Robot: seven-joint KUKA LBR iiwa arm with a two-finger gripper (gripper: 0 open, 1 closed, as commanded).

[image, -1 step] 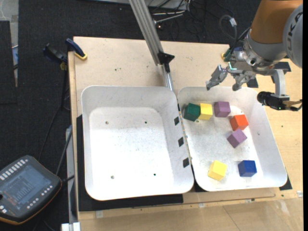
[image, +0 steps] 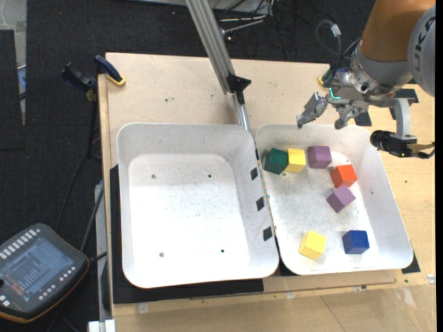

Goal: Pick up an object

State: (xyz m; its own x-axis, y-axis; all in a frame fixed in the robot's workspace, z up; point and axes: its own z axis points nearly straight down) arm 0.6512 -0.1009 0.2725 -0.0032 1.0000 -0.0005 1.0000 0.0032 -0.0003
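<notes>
Blocks are the candidates here, seven small cubes, all lying in the right-hand bin (image: 387, 206), while the left-hand bin (image: 131, 158) beside it holds none. Reading across from the left: a green cube (image: 276, 161) sits near the dividing wall with a yellow cube (image: 296, 160) touching its right side; a purple cube (image: 319, 156) lies just beyond, then an orange cube (image: 343, 175) and, just below it, a lilac cube (image: 340, 198). Nearer the front rim a second yellow cube (image: 313, 244) and a blue cube (image: 355, 241) rest a little apart from each other. Above the bin's far edge hangs the gripper (image: 325, 116), its two fingers spread and with nothing between them, set off behind the row of cubes instead of over any one. By my reading the pick is at the approach stage: no cube has been chosen or touched. The next move calls for carrying the parted fingers over a single block and lowering them around it. The purple cube stands closest, but has a neighbour near; the blue or front yellow cube offers freer sides for a clean closure.
</notes>
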